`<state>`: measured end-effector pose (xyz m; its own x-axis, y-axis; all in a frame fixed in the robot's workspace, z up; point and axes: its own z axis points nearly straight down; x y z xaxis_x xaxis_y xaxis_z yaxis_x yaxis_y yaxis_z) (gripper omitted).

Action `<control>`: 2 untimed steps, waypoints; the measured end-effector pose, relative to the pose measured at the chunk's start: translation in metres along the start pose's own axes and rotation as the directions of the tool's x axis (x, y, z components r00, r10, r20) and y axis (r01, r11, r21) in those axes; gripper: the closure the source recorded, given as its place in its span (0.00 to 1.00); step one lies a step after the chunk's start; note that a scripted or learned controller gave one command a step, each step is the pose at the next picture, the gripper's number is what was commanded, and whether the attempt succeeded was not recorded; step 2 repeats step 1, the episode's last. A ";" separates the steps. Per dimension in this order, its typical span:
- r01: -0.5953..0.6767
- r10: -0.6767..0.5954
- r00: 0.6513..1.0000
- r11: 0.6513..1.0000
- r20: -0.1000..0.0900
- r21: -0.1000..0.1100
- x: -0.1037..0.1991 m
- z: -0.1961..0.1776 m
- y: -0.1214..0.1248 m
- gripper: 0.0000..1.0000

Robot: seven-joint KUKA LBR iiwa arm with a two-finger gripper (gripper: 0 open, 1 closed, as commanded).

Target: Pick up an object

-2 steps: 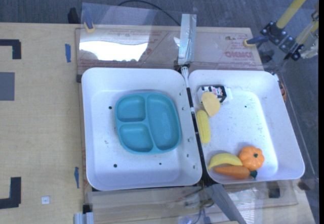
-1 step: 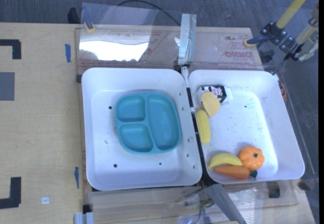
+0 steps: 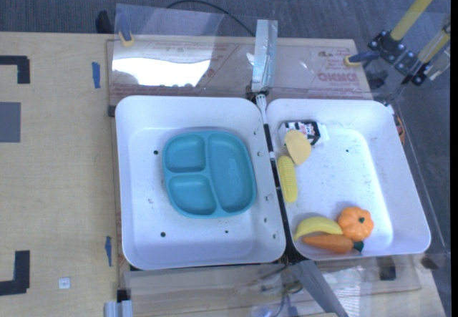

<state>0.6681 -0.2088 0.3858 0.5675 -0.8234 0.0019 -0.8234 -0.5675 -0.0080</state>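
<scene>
Cannot tell if the pincer is wide or narrow, or holding a thing.

Looks like no picking done yet. In the right bin point(image 3: 386, 165), six toys, all lying flat on the floor of it:
- a corn cob point(image 3: 288, 178) by the left wall, next to the middle edge.
- a pale yellow lump point(image 3: 298, 146) just above the corn cob, touching its top end.
- a small black and white thing point(image 3: 300, 127) behind the lump, too small to name.
- a banana point(image 3: 318, 226) near the front wall.
- a carrot point(image 3: 329, 242) right under the banana, touching it.
- a little orange pumpkin point(image 3: 356, 223) beside both, touching the carrot.

In the left bin point(image 3: 136, 122), a blue plate point(image 3: 210, 172) with three parts, flat in the middle.

So, by guess, all left to do: come down over one toy, close on it, lift it up. Maybe easiest with the corn cob, away from the crowded front bunch, though close to the wall.
</scene>
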 end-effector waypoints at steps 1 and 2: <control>0.229 -0.229 0.973 0.973 0.004 -0.004 0.001 0.010 0.001 1.00; 0.229 -0.229 0.973 0.973 0.004 -0.004 0.001 0.010 0.001 1.00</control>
